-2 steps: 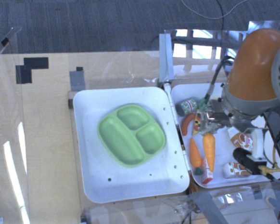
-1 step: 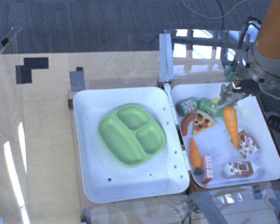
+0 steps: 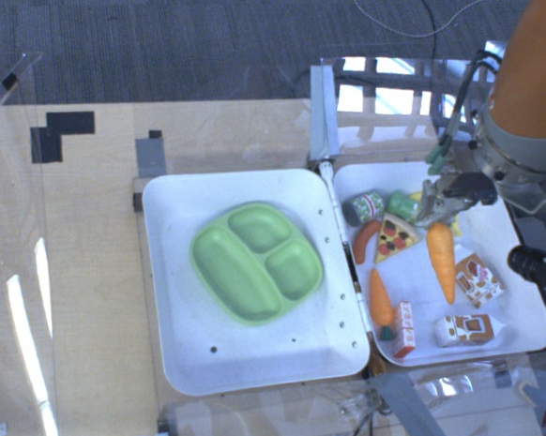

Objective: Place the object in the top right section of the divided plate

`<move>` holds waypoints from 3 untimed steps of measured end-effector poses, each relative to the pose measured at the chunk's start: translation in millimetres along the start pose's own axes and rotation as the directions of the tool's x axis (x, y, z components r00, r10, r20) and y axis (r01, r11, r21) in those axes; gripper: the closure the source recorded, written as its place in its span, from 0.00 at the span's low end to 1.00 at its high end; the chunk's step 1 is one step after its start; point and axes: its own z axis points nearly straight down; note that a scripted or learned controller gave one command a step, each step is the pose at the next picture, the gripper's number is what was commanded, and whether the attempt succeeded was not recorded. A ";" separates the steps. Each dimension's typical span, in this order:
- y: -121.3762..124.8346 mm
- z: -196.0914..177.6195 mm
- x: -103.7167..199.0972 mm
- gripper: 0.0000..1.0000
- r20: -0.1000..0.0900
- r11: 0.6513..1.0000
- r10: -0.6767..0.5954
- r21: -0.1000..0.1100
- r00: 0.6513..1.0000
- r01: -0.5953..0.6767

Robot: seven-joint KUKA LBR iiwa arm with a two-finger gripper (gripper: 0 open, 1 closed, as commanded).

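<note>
Green and bare, the divided plastic plate (image 3: 256,261) waits in the left white bin (image 3: 185,360), while the hand (image 3: 438,201), grip unreadable, hovers over toy food, nothing yet picked.

A pale wooden bench (image 3: 80,275) sits under bright light, glare streaking its left side. Beyond its far edge lies dark grey carpet (image 3: 165,42), crossed by a thin looping cable (image 3: 407,9).
</note>
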 end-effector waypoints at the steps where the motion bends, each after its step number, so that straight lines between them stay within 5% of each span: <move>1: 11.3 155.3 42.5 1.00 -0.001 0.978 -0.209 0.001 0.978 0.209; 2: 13.0 144.3 43.1 1.00 -0.001 0.978 -0.210 -0.004 0.978 0.210; 3: -0.4 193.0 35.0 1.00 -0.001 0.960 -0.280 0.001 0.960 0.280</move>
